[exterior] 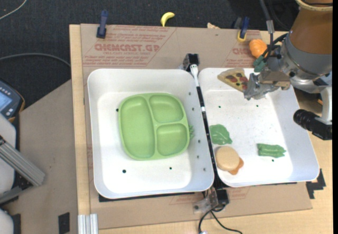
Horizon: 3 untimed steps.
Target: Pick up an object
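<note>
In the right bin point(288, 122) lie a pizza slice point(233, 78) at the far left corner, a green lettuce leaf point(219, 134), a round bun point(228, 159) near the front, and a green pea pod point(271, 149). My gripper point(252, 92) hangs over the far part of this bin, just right of the pizza slice and close to its edge. Nothing shows between the fingers.
The left bin point(100, 122) holds a green divided plate point(154, 125). A black brush point(194, 77) lies along the divide between the bins. An orange ball point(257, 47) and a yellow banana point(167, 17) lie beyond the bins. Blue clamps point(102, 23) hold the cardboard.
</note>
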Motion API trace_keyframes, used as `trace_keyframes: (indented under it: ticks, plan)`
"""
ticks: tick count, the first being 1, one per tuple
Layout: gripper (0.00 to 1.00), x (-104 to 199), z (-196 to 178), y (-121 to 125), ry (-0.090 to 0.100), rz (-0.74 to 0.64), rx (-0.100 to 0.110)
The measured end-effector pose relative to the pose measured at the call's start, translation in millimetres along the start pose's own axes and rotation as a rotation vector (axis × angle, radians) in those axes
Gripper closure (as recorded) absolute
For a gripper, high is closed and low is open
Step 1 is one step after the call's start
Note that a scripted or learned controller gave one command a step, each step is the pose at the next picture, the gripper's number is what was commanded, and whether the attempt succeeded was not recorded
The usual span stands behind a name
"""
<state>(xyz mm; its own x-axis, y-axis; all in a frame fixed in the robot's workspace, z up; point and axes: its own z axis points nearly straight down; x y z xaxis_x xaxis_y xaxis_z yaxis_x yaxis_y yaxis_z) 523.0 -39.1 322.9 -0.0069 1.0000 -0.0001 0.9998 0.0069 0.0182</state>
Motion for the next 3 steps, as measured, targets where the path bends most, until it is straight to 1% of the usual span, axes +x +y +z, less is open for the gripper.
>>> trace_keyframes:
  ticks: [1,2,3]
  plan:
    - [1.00,82,-24,-32,0.001,0.000,0.014]
    - [1.00,167,12,-44,0.001,-0.002,0.025]
    - [1.00,148,-82,2,0.001,0.006,0.008]
